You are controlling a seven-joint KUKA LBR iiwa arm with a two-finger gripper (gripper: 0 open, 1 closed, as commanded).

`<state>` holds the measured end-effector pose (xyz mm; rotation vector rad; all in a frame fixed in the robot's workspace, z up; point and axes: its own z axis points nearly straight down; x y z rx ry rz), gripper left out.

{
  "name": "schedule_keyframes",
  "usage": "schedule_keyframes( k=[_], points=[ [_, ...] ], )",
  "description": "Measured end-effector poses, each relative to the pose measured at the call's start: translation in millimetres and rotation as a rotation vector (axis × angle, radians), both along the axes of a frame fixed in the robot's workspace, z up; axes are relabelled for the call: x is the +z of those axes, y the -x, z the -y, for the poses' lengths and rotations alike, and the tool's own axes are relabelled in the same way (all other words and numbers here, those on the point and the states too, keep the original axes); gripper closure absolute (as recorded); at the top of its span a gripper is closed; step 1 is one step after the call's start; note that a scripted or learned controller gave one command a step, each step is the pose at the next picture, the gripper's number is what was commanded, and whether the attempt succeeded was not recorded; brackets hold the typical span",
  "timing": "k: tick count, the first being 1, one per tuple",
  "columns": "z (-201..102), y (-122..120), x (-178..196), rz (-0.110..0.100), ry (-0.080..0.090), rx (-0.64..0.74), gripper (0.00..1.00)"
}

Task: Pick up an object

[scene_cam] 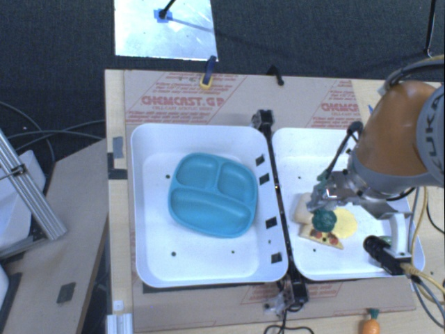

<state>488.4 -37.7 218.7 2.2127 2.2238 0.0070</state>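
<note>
In the right bin, a round teal ball is sitting directly under the pincer, touching a flat pizza slice and yellow disc. Whether the pincer is gripping it, I cannot tell. A smooth blue divided plate is lying in the left bin.

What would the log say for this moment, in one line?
hand over right bin | above teal ball, pizza slice | blue tray left bin

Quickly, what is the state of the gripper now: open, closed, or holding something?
Gripper: low over the toy pile in the right bin; its state cannot be told.

Bench under two white bins
</note>
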Motion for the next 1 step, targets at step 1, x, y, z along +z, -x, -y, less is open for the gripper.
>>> schedule_keyframes(
  k=[1],
  points=[
    [-49.6, 0.8, 25.2, -0.002, -0.002, 0.005, 1.0]
  ],
)
